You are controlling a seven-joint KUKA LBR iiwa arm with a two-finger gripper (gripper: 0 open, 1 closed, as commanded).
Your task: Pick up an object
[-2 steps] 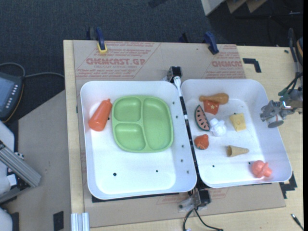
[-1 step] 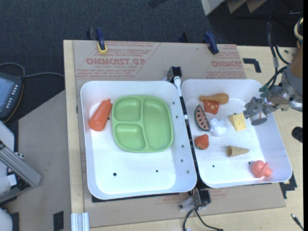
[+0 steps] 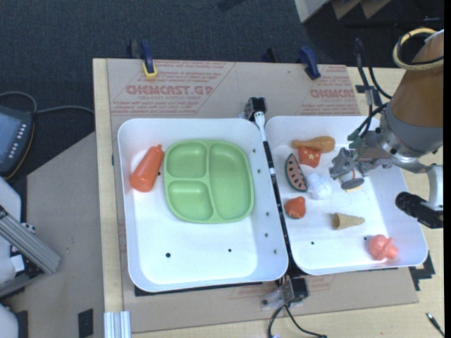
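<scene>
1. Hovering over the right bin (image 3: pixel 416 248), the hand (image 3: pixel 347 169) sits low near that bin's middle, arm (image 3: pixel 416 97) coming in from the right edge of the tabletop (image 3: pixel 106 189); can't tell if its fingers are apart or together, nothing seen clamped.
2. Right bin items: chicken drumstick (image 3: pixel 315 144) and red block (image 3: pixel 309 157) by the far edge, watermelon slice (image 3: pixel 296 172) by the left wall, white lump (image 3: pixel 320 186) just beside the hand, small red piece (image 3: pixel 295 207), ice cream cone (image 3: pixel 348 221), pink toy (image 3: pixel 382 247) near the front right corner.
3. Left bin (image 3: pixel 141 259): green divided plate (image 3: pixel 209 181) in the middle, orange bottle (image 3: pixel 146 168) by the left wall.
</scene>
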